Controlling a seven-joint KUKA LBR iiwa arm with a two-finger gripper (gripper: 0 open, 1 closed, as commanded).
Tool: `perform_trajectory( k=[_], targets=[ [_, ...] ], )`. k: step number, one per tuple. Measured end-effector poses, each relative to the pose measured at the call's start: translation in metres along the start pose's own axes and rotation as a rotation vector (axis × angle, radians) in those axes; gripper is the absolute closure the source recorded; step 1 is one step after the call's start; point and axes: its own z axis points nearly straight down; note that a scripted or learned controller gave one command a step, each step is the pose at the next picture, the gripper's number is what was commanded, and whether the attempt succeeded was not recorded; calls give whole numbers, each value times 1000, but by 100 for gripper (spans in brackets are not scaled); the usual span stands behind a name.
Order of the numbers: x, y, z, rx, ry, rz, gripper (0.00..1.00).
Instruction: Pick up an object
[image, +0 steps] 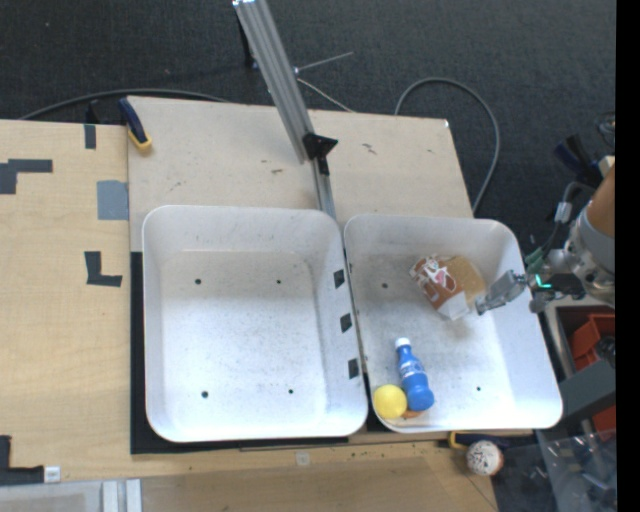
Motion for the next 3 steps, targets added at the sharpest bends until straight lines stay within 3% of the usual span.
perform_trajectory(
  k=[2, 3],
  targets=[
    [-10, -5, 117, 6, 1, 2, 0],
    [-10, -5, 159, -1, -2, 1, 0]
  ],
)
